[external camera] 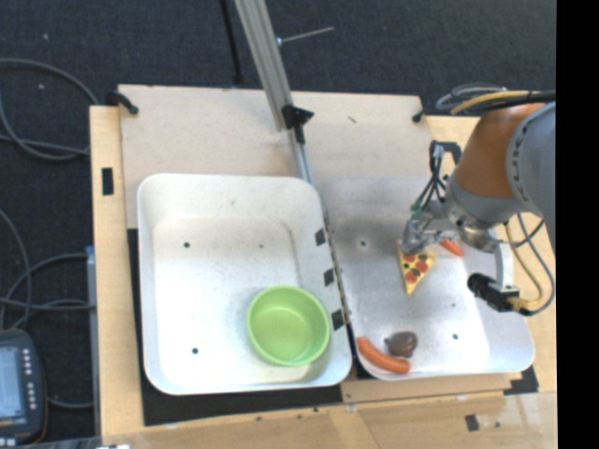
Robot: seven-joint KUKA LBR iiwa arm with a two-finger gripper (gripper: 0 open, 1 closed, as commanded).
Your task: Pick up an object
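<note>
From the overhead camera view, the pizza slice toy (pixel 416 269) lies in the right bin (pixel 487 340), near its middle, its long axis near vertical in the frame, the tip pointing down toward the near rim. The gripper (pixel 417 242) hangs at the slice's wide upper end; whether it is open or closed cannot be told. A green bowl (pixel 288 325) sits in the left bin (pixel 187 223).

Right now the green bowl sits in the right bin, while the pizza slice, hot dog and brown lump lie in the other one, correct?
Not quite. The camera view shows the green bowl in the left bin, not the right. The pizza slice, hot dog and brown lump lie in the right bin.
</note>
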